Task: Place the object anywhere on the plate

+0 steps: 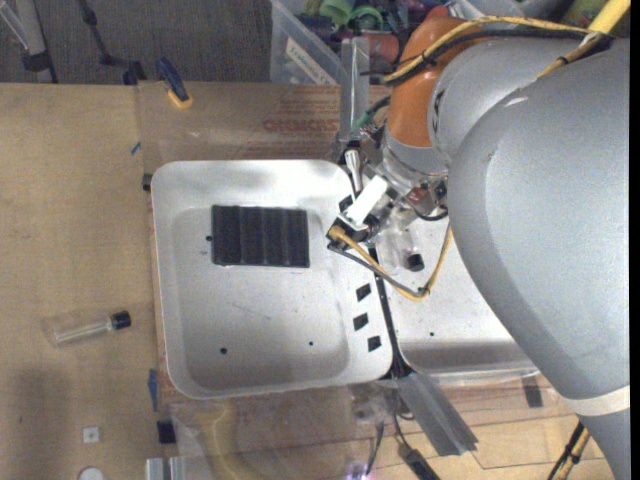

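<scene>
the gripper (398, 243) sits right of the frame's centre, hanging over the seam where the two bins meet. its fingers look translucent and blur into the bin floor behind them, so how far apart they stand cannot be told, and no object can be made out between them. a small dark speck shows near the fingertips, too small to identify. a white block on the wrist and a yellow cable (400, 286) looping down beneath it crowd the same spot. above the gripper is the orange band (415, 88) of the arm, and the smooth grey arm (540, 188) swells across the whole right side of the frame.

the left bin (180, 268) is a shallow white tray with rounded corners and a soft matte sheen, brightest along its upper rim. in its upper left part lies the plate (260, 236), a flat dark rectangle with vertical ribs or slats, lying square to the bin walls and well apart from the gripper. the right bin (460, 338) shows as a pale strip under the arm.

the bench (70, 198) is pale brown, board-like. at the left, outside the bins, a small clear vial with a dark cap (88, 324) lies on its side. a clear plastic tub of coloured items (350, 8) stands at the top of the frame.
</scene>
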Motion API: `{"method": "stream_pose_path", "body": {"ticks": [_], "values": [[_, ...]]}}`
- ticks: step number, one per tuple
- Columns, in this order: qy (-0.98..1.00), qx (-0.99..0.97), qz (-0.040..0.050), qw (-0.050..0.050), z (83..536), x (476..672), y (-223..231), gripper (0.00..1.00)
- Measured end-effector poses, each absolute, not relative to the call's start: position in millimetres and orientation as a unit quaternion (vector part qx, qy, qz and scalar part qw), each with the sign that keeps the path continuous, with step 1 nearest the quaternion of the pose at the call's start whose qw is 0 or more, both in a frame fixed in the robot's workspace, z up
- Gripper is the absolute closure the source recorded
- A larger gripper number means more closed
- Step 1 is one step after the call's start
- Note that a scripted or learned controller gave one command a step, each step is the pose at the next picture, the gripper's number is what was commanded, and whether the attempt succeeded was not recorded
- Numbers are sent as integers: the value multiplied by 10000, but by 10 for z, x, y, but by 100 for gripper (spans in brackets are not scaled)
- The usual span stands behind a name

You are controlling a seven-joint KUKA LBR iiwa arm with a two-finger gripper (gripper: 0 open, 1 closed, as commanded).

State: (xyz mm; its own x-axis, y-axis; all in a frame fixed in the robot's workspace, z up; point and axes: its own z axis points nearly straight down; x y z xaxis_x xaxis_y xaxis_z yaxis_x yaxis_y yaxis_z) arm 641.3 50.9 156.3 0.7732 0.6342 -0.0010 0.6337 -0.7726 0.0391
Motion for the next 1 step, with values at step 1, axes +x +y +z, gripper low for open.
{"method": "stream_pose_path", "body": {"ticks": [1], "values": [[2471,9690,-25,-11,1841,5356,934,100]]}}
